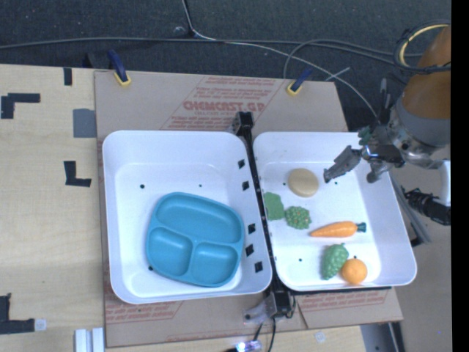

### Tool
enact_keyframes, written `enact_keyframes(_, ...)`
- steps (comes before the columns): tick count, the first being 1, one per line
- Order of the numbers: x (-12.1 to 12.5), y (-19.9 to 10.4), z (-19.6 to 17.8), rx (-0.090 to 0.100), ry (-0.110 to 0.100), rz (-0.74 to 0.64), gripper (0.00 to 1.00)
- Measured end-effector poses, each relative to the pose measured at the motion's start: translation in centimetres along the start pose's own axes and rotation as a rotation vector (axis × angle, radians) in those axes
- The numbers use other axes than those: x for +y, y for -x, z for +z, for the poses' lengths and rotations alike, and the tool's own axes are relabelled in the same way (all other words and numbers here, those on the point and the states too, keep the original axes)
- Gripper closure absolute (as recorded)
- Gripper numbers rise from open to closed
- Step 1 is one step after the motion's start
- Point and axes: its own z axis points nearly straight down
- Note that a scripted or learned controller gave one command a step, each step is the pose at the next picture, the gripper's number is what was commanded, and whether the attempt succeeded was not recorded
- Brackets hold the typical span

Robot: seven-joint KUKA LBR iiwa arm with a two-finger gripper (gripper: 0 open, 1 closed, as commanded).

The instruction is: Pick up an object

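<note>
While open, pincer hovers beside bun.

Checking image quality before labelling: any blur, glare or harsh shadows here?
Camera view: lighting even and soft, with faint shadows under the carrot and blue tray; no strong glare on the white bins; the pincer and orange-banded arm look slightly soft.

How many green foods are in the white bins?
3, all in the right bin: a leafy piece by the divider, a broccoli touching it on the right, and a bumpy piece touching the orange.
</note>
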Motion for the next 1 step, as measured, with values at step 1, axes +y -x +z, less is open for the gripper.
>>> enact_keyframes(1,0.19,-0.03,-0.64,-0.002,0.012,-0.004,0.0)
